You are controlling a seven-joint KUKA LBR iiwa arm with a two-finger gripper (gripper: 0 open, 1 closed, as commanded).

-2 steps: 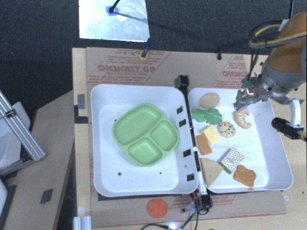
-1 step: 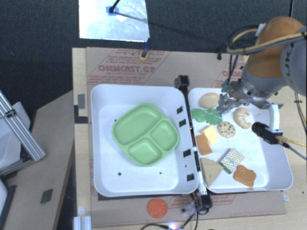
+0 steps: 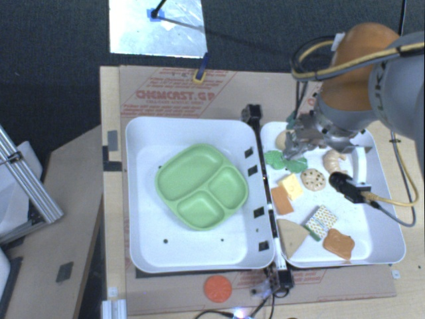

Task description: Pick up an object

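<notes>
Just under the claw lies the green leaf; its grip state can't be told.

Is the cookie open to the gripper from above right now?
Probably yes. The cookie lies flat and uncovered in the right bin, just below the gripper; the yellow block beside it crowds one side.

Light: even, bright overhead | glare: foil sheet — washed out | focus: soft, grainy | shadows: faint
</notes>
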